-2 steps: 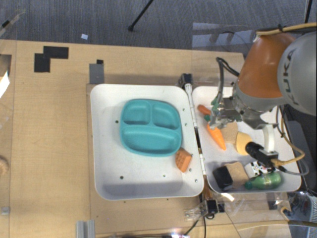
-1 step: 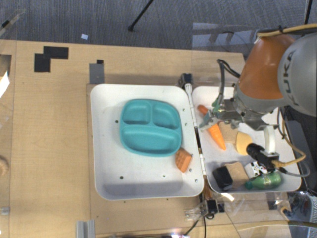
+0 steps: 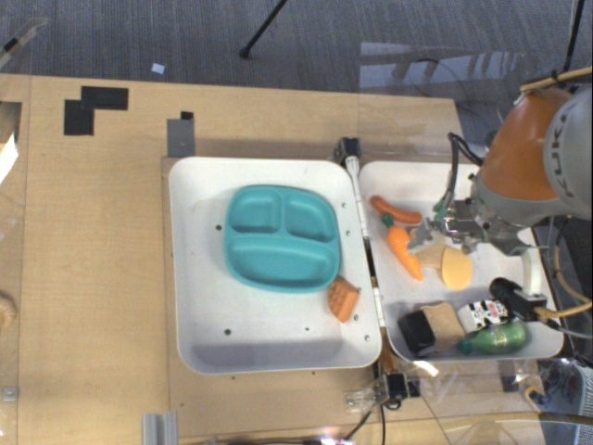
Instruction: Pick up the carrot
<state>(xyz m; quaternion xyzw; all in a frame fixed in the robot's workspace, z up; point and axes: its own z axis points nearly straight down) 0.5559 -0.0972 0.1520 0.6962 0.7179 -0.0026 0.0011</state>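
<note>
One arm (image 3: 537, 156) reaching in from the right, gripper (image 3: 437, 230) low beside carrot (image 3: 404, 252), finger state unclear

Readable text: none; no word, number or brand can be made out anywhere in the frame.
Small white pack (image 3: 484, 314): lower right of the frame, in the right-hand bin; it carries dark and red printed marks, too small and blurred to read.
Green bottle (image 3: 496, 339): lower right, just below the white pack; no label lettering can be told.
Black patches (image 3: 94, 108): upper left, on the surface; plain black block shapes, no lettering on them.
Teal plate (image 3: 283, 236): middle of the left bin; plain, unmarked.
</note>
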